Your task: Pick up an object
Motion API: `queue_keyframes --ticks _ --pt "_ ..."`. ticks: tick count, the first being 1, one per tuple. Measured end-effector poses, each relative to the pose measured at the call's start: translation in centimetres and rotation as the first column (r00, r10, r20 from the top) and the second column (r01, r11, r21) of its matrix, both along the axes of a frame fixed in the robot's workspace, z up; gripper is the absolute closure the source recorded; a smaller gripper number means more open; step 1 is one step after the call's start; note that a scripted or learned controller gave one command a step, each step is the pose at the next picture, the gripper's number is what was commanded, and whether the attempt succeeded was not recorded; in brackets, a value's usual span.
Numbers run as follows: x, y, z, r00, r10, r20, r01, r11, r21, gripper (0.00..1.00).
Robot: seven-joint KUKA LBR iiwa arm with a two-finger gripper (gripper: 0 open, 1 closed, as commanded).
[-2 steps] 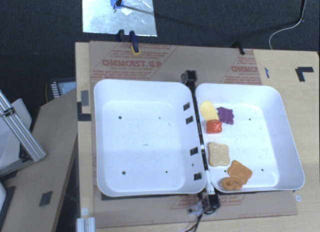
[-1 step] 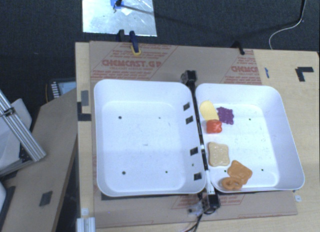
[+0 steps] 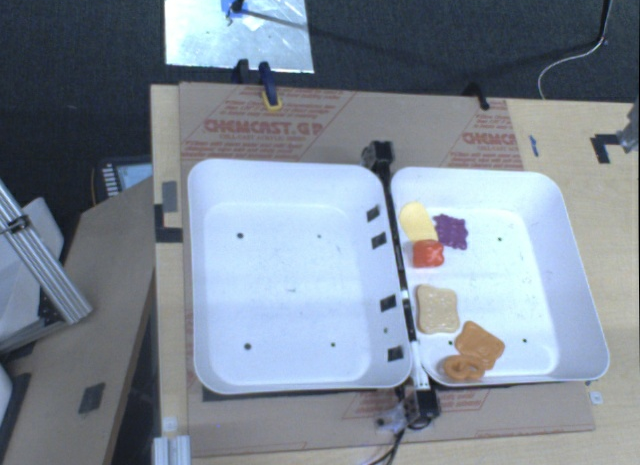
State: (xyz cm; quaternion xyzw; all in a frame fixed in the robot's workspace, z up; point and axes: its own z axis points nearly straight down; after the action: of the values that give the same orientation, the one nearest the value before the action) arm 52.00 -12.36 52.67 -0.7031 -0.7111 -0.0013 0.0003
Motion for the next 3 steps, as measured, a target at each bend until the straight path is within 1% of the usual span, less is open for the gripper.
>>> queue_keyframes --ticks 1,2,3 --pt "-2.5 8.2 1.0 1.0 0.001 0.004 -0.001 1.0 0.0 1.0" --pt "-3.4 14.9 0.9 1.0 0.0 0.001 0.0 1.0 -0.001 1.0" --pt "-3.4 22.3 -6.6 1.0 0.001 -0.006 -0.001 1.0 -0.002 1.0"
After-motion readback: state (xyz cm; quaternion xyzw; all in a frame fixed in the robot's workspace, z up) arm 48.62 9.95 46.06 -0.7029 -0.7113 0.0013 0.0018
